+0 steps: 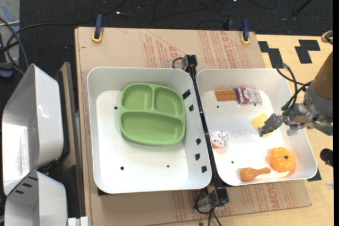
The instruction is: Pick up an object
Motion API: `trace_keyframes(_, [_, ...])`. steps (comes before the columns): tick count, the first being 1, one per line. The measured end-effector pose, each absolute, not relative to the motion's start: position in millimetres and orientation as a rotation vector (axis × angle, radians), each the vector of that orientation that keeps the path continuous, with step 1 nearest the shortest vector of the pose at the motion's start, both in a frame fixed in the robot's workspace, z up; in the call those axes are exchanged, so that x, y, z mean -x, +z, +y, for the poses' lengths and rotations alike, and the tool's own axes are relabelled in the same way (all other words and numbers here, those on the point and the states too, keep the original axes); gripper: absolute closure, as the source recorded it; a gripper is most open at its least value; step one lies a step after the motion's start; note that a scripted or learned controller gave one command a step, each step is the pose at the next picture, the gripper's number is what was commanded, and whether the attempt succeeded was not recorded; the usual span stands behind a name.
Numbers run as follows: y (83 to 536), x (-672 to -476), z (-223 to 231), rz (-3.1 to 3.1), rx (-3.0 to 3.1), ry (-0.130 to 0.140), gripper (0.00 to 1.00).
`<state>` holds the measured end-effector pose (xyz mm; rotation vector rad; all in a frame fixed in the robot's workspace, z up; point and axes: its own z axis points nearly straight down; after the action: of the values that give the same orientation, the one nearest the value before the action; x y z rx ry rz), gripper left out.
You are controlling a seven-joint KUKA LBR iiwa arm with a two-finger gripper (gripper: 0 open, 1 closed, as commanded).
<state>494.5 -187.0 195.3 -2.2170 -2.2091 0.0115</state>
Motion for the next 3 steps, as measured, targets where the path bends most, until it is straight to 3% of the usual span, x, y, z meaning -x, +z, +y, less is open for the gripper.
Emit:
trace_keyframes(1, [202, -497.8, -186, -2.222, 2.22, 0.001, 0.0])
trace_keyframes(3, [91, -486.7, -189, -2.216, 2.22, 0.003, 0.0])
